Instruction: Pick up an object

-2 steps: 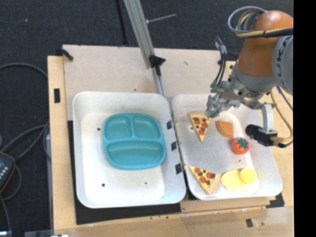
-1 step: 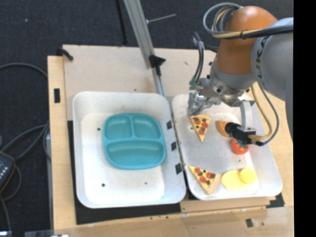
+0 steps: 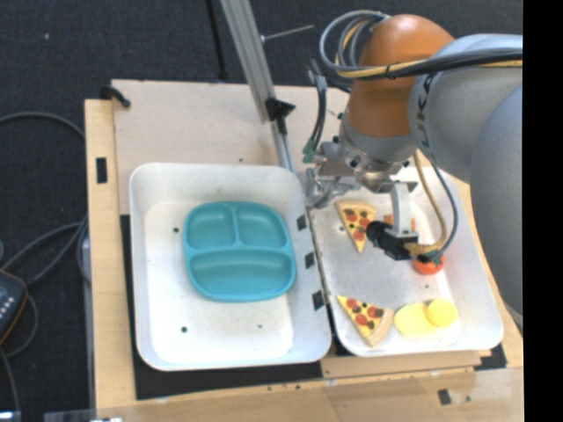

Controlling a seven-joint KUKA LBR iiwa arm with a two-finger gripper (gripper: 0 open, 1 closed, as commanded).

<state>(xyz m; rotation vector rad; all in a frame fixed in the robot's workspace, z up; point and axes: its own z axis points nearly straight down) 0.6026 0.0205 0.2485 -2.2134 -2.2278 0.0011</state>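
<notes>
Toy pizza slice [image 3: 356, 222] lying flat at 11 o'clock in the right bin [image 3: 479, 319]. Gripper [image 3: 327, 187] just beside it at its 10 o'clock, over the bins' shared edge; whether it is open, closed or holding anything cannot be told. Second pizza slice [image 3: 367, 316] at 6 o'clock; yellow toy piece [image 3: 425, 316] at 5 o'clock; small red piece [image 3: 428, 266] near 3 o'clock. Teal divided plate [image 3: 238, 251] centred in the left bin [image 3: 158, 323].

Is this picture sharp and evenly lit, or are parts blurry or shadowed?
Camera view: the light is soft and even, with no strong glare on the left bin; the plate casts only a faint shadow; the arm, nearest the lens, looks soft-edged, while the lower pizza slice looks fairly crisp; the floor around the bench is dark.
</notes>
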